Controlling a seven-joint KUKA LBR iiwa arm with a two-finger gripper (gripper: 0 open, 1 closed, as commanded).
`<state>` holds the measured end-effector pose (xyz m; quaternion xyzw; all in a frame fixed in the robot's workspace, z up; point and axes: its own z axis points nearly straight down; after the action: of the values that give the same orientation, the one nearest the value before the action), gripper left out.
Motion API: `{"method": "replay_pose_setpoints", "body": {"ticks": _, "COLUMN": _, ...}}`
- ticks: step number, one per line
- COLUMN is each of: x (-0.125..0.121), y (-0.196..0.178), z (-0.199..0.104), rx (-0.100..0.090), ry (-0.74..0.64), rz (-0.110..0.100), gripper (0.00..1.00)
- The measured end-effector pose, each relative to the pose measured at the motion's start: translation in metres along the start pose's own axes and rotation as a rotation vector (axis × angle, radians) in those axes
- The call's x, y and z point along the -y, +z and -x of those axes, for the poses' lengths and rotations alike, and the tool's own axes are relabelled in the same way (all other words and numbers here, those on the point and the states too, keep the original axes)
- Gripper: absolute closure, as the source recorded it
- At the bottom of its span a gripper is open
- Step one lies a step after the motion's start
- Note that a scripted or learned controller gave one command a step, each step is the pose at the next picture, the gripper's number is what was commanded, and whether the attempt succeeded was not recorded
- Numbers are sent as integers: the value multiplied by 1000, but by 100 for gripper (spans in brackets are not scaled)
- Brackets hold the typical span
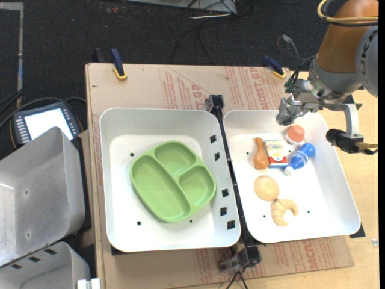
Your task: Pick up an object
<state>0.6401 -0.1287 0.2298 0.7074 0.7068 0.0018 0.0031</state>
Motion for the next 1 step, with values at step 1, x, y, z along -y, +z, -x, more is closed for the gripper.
{"method": "replay_pose_setpoints", "body": {"ticks": 1, "x": -2, "y": -54, "z": 0, "rx": 0, "ry": -5, "rz": 1, "gripper": 100}}
